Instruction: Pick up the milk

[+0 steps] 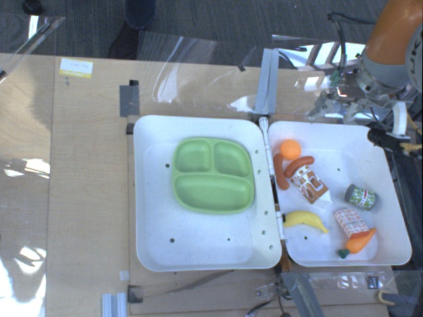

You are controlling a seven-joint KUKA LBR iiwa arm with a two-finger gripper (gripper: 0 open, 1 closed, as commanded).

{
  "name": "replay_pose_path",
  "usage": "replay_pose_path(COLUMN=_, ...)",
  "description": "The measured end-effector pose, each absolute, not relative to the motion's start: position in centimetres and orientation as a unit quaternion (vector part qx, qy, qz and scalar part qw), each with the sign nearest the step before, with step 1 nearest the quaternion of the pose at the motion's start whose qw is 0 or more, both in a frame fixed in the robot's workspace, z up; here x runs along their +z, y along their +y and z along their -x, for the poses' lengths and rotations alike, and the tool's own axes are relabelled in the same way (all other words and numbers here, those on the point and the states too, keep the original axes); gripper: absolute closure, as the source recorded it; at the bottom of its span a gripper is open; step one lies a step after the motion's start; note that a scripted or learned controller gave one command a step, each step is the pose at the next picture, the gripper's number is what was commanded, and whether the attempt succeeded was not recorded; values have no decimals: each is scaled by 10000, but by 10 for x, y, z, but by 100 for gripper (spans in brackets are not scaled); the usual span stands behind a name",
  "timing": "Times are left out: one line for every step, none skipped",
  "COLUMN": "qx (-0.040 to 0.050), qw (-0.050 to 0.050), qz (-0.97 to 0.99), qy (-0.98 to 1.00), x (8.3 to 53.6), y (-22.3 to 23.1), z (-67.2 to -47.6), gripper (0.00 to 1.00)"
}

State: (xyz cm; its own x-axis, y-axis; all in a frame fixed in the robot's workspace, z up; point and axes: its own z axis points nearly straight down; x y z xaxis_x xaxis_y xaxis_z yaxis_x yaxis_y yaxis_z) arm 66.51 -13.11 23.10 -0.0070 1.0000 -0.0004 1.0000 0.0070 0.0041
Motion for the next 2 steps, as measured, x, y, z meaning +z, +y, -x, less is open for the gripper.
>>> replay_pose_path(qx=24, qw=31, qz=-6823, qy=7311, x=96, y=-86, z=-648, gripper=0)
replay_pose_path(qx=31, qw=41, qz=-6972, qy=7169, x=88, y=-91, z=-592, gripper=0)
